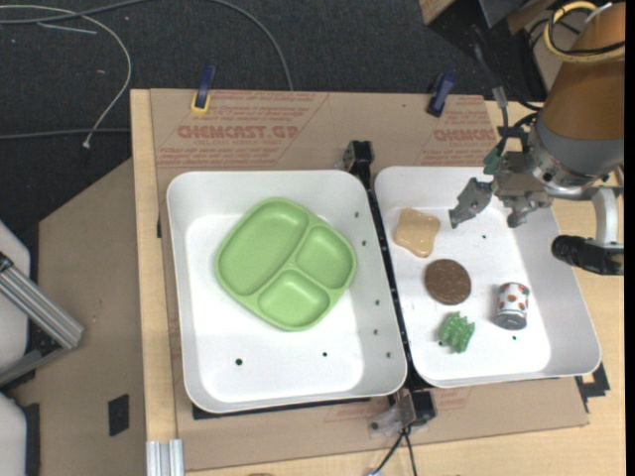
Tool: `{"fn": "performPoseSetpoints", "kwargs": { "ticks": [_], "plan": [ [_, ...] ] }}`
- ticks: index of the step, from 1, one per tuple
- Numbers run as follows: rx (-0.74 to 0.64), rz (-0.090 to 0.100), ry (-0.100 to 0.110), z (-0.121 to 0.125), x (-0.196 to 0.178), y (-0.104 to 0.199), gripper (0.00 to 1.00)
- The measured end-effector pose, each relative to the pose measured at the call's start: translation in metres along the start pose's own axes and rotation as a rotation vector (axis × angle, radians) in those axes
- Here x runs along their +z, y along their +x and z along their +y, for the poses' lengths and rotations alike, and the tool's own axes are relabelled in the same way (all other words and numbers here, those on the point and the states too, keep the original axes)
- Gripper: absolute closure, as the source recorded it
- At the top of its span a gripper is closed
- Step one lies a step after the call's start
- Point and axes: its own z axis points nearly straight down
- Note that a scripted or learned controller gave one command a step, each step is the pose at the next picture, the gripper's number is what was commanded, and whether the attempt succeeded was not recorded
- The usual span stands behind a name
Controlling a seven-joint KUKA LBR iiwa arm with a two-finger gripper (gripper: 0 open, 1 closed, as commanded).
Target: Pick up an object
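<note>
1. The can [512, 304] looked stiff, light and smooth-sided, so it could slip; gripping across its round body seemed safest.
2. It was small, with a white, red-marked label and a metal end, lying tipped in the right bin [566, 350], toward that bin's right edge.
3. The hand [493, 203] hung open and gripping nothing over the bin's far edge, well apart from the can.
4. A brown disc [448, 281] lay just beside the can.

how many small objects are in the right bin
4, all apart from each other in the right bin: a tan piece at upper left, a brown disc below it, a green toy nearest the front, and a small can to the disc's right.
</note>
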Motion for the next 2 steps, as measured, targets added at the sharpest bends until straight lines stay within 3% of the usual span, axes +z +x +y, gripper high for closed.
{"fn": "performPoseSetpoints", "kwargs": {
  "ticks": [1,2],
  "plan": [
    [-0.003,-0.001,-0.014,0.002,-0.007,0.000,0.00],
    [-0.002,0.000,-0.007,0.007,0.055,0.004,0.00]
  ]
}}
